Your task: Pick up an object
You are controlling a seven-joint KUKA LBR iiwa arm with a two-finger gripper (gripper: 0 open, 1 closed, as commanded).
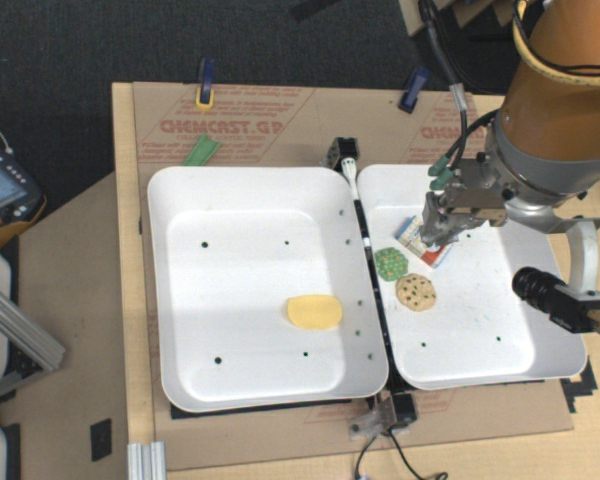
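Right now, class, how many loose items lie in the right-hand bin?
3 visible: a green disc, a cookie beside it, and a flat packet partly under the gripper. More may be hidden beneath the arm.

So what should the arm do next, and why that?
Probably close and lift a little. The gripper is low in the right bin, right over a small flat packet, with the green piece and cookie just beside it. A short lift would show whether it caught the packet.
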